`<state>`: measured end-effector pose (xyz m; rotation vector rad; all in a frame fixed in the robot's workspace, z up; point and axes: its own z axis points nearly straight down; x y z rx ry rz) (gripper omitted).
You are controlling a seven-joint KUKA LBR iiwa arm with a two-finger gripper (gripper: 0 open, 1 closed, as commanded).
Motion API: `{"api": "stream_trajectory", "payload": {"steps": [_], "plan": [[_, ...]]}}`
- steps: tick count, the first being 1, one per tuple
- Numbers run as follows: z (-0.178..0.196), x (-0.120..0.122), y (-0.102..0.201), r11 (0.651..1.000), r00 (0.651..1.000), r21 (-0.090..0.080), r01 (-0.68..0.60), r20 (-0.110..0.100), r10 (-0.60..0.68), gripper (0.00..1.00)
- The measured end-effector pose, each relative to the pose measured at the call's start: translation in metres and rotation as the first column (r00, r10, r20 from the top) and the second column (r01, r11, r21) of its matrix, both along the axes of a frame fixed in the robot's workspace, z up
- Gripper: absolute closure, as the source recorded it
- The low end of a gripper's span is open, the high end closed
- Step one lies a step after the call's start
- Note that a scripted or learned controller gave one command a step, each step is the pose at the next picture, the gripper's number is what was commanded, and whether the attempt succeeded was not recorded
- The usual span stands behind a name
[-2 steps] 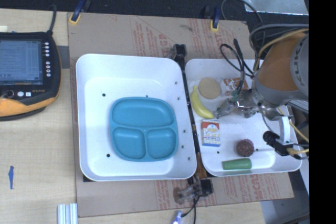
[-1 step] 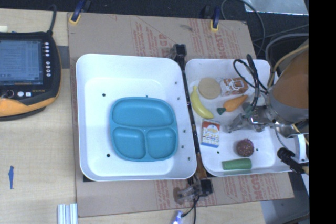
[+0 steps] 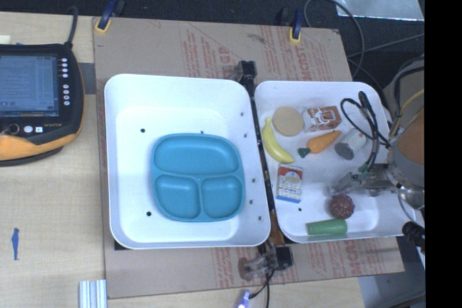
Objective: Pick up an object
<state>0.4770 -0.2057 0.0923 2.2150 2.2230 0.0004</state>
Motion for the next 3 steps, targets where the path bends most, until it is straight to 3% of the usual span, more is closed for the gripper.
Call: {"api": "stream_trajectory", "payload": {"steps": [1, 2, 3], "plan": [[0.062, 0.091, -0.006, 1.0, 1.0, 0.002, -0.001, -0.003, 0.001, 0.0], [0.022, 0.148, 0.03, 1.0, 1.0, 0.002, -0.002, -0.004, 0.002, 0.0], [0.004, 0.177, 0.055, 1.0, 1.0, 0.001, 0.004, -0.016, -0.004, 0.0]]}}
